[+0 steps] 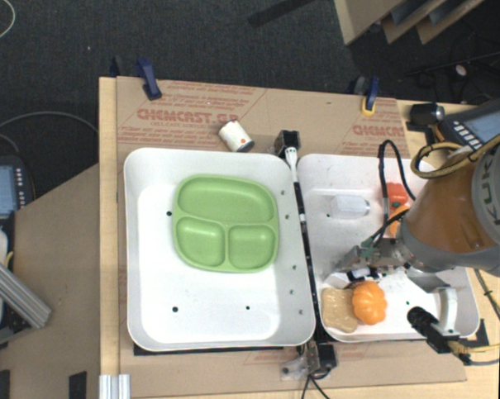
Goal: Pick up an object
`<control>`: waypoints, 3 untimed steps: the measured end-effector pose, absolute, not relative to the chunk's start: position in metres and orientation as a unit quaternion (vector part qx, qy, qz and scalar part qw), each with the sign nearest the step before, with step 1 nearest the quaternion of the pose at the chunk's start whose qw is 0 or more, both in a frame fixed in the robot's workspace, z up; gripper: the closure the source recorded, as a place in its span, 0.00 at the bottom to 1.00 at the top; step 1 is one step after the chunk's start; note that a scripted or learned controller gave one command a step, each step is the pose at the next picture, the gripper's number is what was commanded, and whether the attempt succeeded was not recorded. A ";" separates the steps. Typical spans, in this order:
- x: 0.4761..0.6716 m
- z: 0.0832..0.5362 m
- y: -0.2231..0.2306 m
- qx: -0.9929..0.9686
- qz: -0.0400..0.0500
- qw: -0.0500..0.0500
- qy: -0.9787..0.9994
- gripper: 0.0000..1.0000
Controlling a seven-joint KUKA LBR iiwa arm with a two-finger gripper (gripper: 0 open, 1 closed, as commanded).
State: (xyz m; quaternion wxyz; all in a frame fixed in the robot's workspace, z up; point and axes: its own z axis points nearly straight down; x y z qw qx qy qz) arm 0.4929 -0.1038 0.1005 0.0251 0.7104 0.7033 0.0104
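Note:
In the right bin point(334, 175) an orange pumpkin-shaped toy point(369, 302) lies near the front edge. It touches a tan, bread-like piece point(337, 310) on its left. A pale translucent object point(349, 205) rests toward the back of the same bin. My gripper point(364, 267) hangs low over the right bin, just behind and above the orange toy, at the end of the arm coming in from the right. The wrist hides the fingertips. The left bin point(140, 256) holds a green divided plate point(227, 223) in its rear half.
A small white cylinder point(234, 136) lies on the cardboard bench behind the left bin. A blue clamp point(148, 77) and another clamp point(369, 95) grip the bench's back edge. The arm's bulk covers the right side of the right bin.

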 end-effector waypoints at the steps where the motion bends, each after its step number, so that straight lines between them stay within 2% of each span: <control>1: 0.487 0.104 -0.095 0.708 0.007 0.014 0.706 0.00; 2: 0.489 0.117 -0.103 0.711 0.006 0.026 0.702 1.00; 3: 0.481 0.203 -0.079 0.706 0.003 0.004 0.708 1.00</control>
